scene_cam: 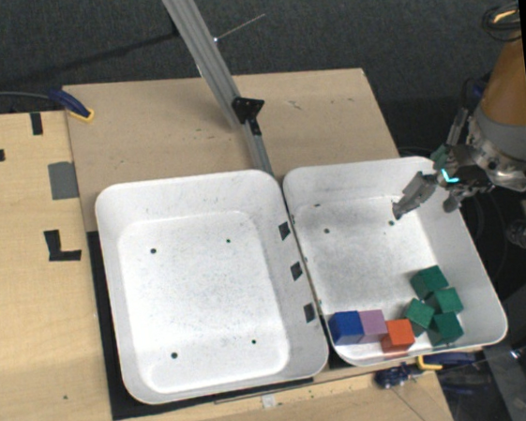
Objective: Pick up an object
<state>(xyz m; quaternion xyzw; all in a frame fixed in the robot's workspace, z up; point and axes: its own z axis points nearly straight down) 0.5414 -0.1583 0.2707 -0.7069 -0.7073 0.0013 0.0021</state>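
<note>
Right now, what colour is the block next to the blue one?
Purple block, seen in the camera view.

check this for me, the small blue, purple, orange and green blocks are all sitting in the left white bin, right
Not quite: the camera view shows the small blue block, purple block, orange block and green blocks all sitting in the right shallow white bin, along its near edge.
</note>
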